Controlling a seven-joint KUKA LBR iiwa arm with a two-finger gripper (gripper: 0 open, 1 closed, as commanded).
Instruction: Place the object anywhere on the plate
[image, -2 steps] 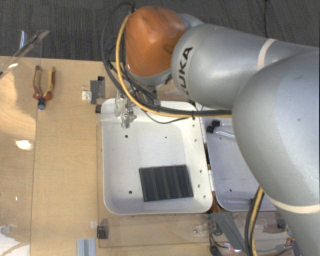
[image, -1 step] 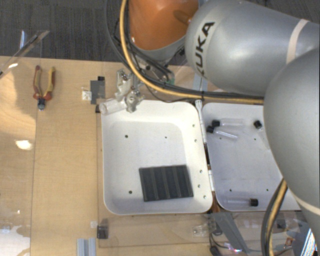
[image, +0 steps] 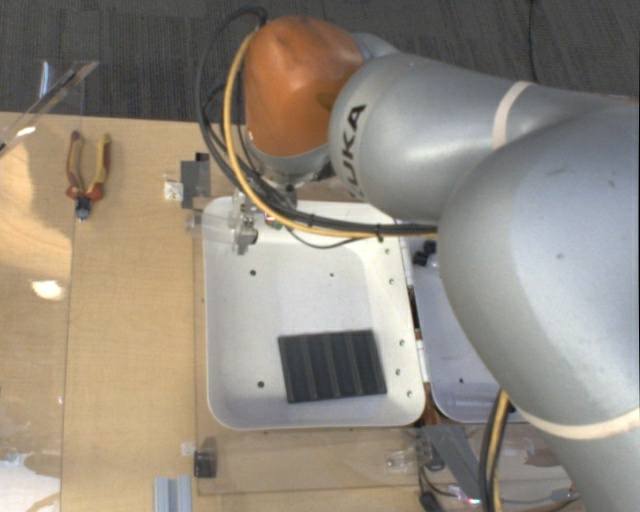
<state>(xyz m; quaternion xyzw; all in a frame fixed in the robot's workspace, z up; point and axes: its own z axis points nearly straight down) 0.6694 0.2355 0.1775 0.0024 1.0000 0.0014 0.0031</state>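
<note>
A dark grey ribbed rectangular plate lies flat in the near part of the left white bin. The arm's orange band and grey wrist hang over the bin's far edge, and they hide the gripper underneath. Black and yellow cables loop down from the wrist over the bin's far rim. No loose object shows on the bin floor around the plate.
The right bin is mostly covered by the arm's big grey links. Red-handled pliers lie on the wooden bench at far left. Small clamps sit at the left bin's far-left corner and near-left corner.
</note>
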